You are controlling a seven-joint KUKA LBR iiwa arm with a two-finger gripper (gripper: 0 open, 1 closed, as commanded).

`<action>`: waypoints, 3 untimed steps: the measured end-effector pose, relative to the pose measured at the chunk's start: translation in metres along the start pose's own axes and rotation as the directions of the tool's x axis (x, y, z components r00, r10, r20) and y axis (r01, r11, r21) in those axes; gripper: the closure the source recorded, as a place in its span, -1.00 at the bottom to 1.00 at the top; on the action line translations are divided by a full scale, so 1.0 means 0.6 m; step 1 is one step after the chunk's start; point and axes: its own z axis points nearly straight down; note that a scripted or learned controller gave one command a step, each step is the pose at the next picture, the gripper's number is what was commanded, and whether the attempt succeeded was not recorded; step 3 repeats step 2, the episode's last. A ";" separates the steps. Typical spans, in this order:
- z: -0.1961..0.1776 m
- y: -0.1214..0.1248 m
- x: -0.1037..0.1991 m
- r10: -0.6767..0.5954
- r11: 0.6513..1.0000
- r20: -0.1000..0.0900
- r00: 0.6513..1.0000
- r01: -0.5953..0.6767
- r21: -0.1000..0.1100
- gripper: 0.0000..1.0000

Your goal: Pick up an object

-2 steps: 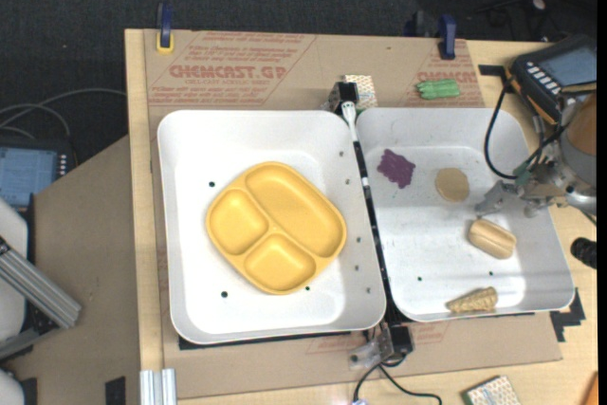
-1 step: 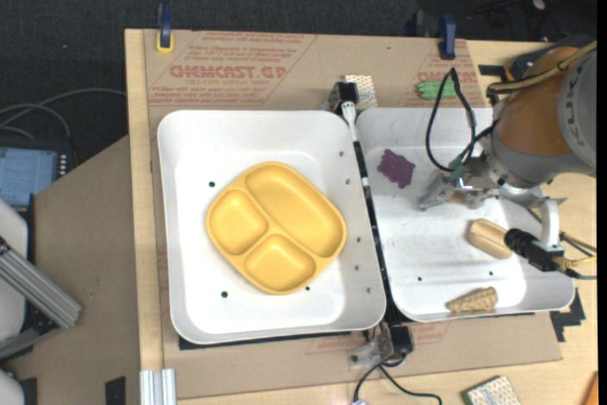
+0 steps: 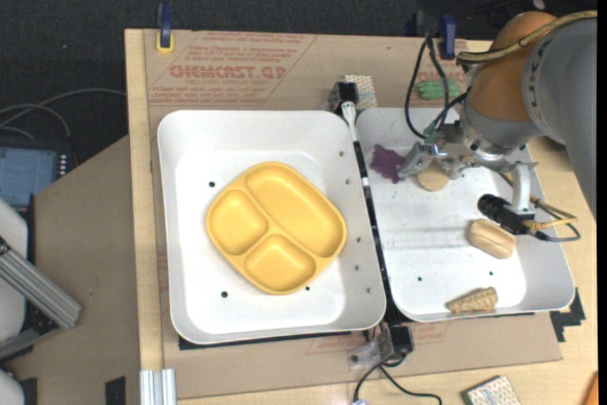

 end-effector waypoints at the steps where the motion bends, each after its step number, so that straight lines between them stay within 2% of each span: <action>1: -0.020 -0.002 -0.004 0.003 1.000 0.002 1.000 -0.003 -0.001 1.00; 2: -0.177 -0.051 0.143 -0.004 1.000 -0.003 1.000 0.004 -0.003 1.00; 3: -0.177 -0.051 0.143 -0.004 1.000 -0.003 1.000 0.004 -0.003 1.00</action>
